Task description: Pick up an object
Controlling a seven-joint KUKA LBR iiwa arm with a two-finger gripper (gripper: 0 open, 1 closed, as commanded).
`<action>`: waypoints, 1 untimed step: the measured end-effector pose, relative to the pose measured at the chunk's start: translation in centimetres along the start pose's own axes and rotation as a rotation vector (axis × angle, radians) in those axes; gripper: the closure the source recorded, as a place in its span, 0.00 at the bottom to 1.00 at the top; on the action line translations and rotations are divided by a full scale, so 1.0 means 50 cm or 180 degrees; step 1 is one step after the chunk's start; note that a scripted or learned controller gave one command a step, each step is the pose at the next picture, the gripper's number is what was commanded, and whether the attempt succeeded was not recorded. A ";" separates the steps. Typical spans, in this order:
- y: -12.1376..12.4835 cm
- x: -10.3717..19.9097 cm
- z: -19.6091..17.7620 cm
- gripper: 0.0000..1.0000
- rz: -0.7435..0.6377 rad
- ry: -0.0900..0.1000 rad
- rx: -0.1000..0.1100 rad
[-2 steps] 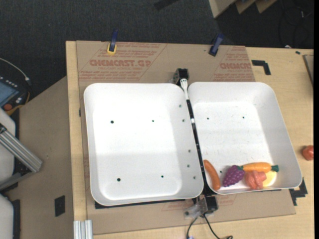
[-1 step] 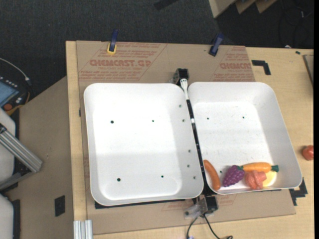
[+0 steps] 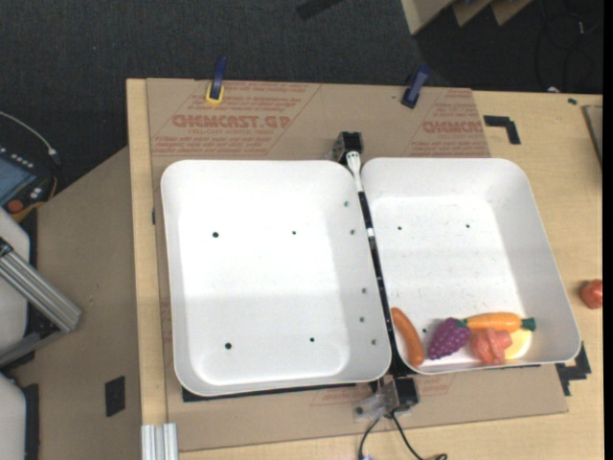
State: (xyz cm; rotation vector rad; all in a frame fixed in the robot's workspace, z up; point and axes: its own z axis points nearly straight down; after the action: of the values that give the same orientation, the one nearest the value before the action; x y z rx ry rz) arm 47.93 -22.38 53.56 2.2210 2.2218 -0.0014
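Red lettering reading "CHEMCAST GP" ran across the brown cardboard sheet (image 3: 287, 113) covering the tabletop (image 3: 134, 286), printed once behind the left bin and again, partly cut off, behind the right one; two blue clamps (image 3: 218, 82) pinned the sheet's far edge. The things to pick up were small toy foods, all gathered in the near corner of the right bin (image 3: 479, 218): an orange sausage-like piece (image 3: 407, 336) lay against the bin's left wall; just beside it sat a purple bunch of grapes (image 3: 447, 337); next came a red piece (image 3: 488, 345) touching a pale yellow piece (image 3: 517, 345); an orange carrot (image 3: 498, 321) with a green tip lay across behind them. The left bin (image 3: 268, 266) was a shallow white tray with a few dark dots on its floor; a small red thing (image 3: 591, 293) rested on the tabletop right of the bins. The pincer's state could not be told.
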 end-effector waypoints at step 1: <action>0.000 0.000 0.000 1.00 0.0000 0.0000 0.0000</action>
State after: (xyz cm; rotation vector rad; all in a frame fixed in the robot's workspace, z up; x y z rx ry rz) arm 47.93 -22.38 53.56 2.2209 2.2219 -0.0014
